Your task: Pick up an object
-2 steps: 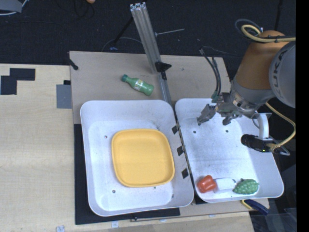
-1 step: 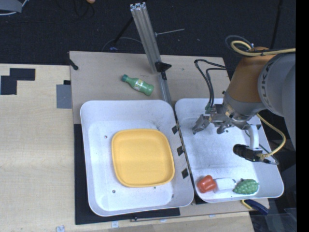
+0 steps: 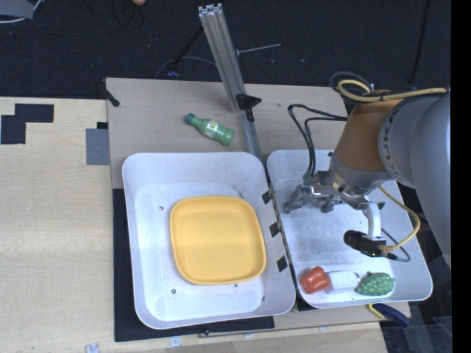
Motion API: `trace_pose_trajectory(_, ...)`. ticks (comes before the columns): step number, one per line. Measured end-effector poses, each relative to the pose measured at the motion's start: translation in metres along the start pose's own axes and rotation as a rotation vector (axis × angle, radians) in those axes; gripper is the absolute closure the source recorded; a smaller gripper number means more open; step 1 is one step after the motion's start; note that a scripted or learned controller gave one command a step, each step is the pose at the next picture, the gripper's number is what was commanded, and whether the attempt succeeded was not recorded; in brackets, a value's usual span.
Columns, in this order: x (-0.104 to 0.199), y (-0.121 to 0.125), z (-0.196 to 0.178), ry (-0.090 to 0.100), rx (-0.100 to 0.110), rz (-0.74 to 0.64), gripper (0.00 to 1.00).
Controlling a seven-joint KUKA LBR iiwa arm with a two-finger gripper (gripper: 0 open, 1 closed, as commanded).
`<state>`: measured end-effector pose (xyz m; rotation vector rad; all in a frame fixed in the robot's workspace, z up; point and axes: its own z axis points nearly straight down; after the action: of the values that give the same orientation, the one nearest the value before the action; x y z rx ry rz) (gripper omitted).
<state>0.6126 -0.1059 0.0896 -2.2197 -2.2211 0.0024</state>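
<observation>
The right bin (image 3: 324, 271) holds a red pepper-like toy (image 3: 315, 279) near its front edge. Beside that toy lies a white piece (image 3: 341, 279), then a green bumpy toy (image 3: 375, 284) at the front right corner. My gripper (image 3: 322, 197) hangs over the back half of this bin, under the orange band (image 3: 360, 134) of the arm. It sits well behind the three toys and touches none of them. A large yellow plate (image 3: 218, 239) lies flat in the left bin (image 3: 147, 197).
A small green bottle (image 3: 210, 129) lies on the bench behind the left bin. An aluminium rail (image 3: 224, 50) slants up from between the bins. Black cables (image 3: 302, 134) loop behind the wrist. A divider with black clips (image 3: 274, 226) separates the bins.
</observation>
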Motion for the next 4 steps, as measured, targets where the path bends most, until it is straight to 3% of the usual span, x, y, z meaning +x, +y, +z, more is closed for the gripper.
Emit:
trace_pose_trajectory(1, -0.001, 0.000, -0.012, 0.000, -0.002, 0.003, 1.00)
trace_pose_trajectory(2, -0.005, -0.001, -0.075, -0.001, -0.007, 0.002, 1.00)
trace_pose_trajectory(4, -0.007, 0.002, -0.159, 0.000, -0.005, 0.001, 1.00)
